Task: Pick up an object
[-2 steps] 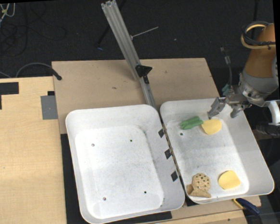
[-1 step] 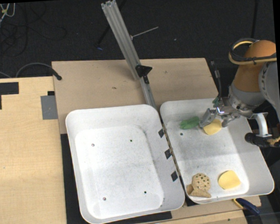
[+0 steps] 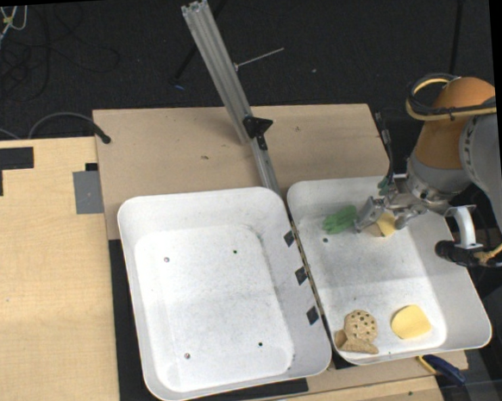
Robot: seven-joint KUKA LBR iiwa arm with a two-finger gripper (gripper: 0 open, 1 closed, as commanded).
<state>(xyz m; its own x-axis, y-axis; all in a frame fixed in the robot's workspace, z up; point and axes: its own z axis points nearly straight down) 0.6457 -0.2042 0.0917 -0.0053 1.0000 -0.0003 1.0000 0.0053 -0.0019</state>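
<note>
camera view: two shallow white plastic bins sit side by side on the bench, the left bin (image 3: 208,289) holding nothing but small dark specks, the right bin (image 3: 386,267) holding everything loose. a flat green soft-looking piece (image 3: 340,221) lies at the far left of the right bin, just beside the divider. at the near edge of that bin a round tan speckled cookie-like object (image 3: 359,330) rests next to a pale yellow rounded block (image 3: 410,322), the two apart from each other. a long grey metal rail (image 3: 227,89) slants from the far side down to the seam between the bins, ending close to the green piece. the grey arm with its orange band (image 3: 452,119) comes in from the right and bends down over the far part of the right bin. the two-finger gripper (image 3: 384,219) hangs low just right of the green piece, and a small yellowish object (image 3: 384,225) sits at its tip; whether its jaws are apart or closed on that object cannot be made out
</note>
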